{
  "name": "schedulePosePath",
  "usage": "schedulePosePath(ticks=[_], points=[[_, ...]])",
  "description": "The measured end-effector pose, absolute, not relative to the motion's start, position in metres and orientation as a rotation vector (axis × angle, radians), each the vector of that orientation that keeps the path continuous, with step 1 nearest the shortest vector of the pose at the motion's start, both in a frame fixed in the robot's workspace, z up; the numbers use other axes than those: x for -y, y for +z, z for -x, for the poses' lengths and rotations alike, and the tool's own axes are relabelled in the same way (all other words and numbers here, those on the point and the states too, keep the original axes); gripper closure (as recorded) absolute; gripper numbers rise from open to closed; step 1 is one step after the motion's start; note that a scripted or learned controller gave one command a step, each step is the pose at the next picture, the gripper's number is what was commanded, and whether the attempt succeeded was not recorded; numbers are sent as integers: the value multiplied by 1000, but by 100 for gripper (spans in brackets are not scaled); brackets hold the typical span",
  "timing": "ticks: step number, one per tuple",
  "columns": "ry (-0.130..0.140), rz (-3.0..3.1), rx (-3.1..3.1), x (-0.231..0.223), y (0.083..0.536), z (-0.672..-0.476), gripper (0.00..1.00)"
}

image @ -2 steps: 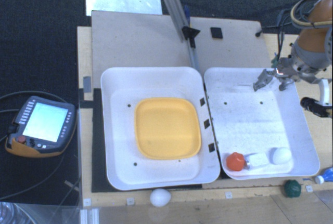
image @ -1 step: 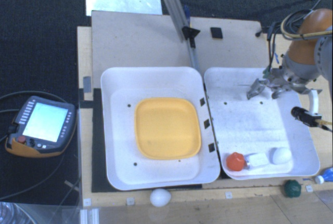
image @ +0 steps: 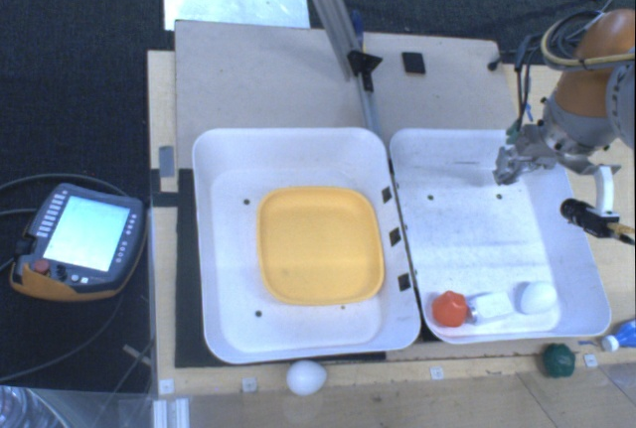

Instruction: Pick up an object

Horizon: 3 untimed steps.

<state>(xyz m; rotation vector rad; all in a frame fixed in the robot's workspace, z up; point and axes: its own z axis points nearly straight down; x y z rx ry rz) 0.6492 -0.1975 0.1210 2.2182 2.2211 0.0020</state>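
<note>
Orange object (image: 449, 308), round, near the front wall of the right bin (image: 467, 217), touching a small white piece (image: 489, 306), with a white ball (image: 538, 297) just beyond. From the gripper (image: 508, 168), at the bin's back right: lies at about 7 o'clock, well apart. Fingers: cannot tell if apart or together; nothing seen between.

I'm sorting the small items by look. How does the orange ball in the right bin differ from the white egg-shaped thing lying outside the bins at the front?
The orange ball is bright orange; the white egg-shaped thing is plain white. The ball sits inside the right bin, at its near edge; the egg lies on the bench in front of the left bin. Both are small and rounded, and both lie apart from the gripper.
</note>
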Motion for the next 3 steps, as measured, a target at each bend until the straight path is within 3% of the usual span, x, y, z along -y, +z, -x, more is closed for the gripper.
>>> schedulePosePath(ticks=[2, 3], points=[[3, -2218, -2220, 187, 210, -651, 100], [3, -2216, -2226, 130, 215, -647, 100]])
